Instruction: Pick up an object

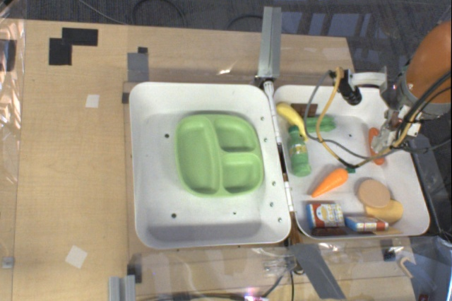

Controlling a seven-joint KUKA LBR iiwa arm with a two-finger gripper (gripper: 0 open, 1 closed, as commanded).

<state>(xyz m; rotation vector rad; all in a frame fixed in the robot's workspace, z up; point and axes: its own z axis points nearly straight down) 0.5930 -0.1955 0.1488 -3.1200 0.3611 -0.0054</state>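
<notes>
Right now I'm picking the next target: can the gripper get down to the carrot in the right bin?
Probably yes. The carrot lies uncovered in the right bin, apart from the green bottle and the round tan piece. The gripper hovers nearby, though a black cable passes close beside the carrot's tip.

The tray (215,164) lies in the left bin (152,222). The carrot (330,183), banana (292,120) and bottle (299,155) lie in the right bin (417,211).
</notes>
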